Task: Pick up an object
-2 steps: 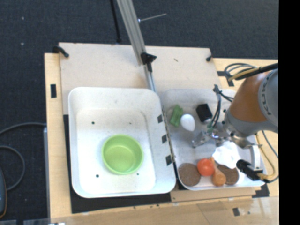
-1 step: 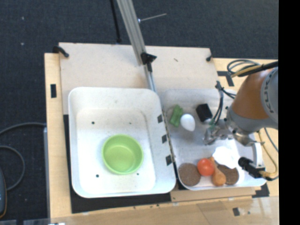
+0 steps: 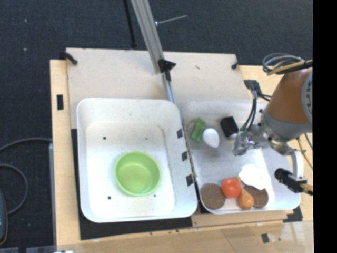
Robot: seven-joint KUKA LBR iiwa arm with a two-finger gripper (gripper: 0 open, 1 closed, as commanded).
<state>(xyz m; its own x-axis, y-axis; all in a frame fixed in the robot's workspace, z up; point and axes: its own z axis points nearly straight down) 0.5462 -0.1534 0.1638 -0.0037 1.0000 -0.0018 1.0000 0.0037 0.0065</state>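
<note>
Can't tell the tool's (image 3: 241, 147) grip state, and it hangs over bare bin floor with the black block (image 3: 229, 126) at 11 o'clock, so it'll probably grab nothing.

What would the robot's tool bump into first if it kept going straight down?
Probably the bare floor of the right white bin. The tool points down between the small black block and the white crumpled thing, though depth is unclear.

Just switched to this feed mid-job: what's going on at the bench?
The arm reaches in from the right, its pincer low over the right bin, with nothing visibly held. Nearby lie a white egg-shaped object, a green piece and a black block. A green bowl sits in the left bin.
</note>
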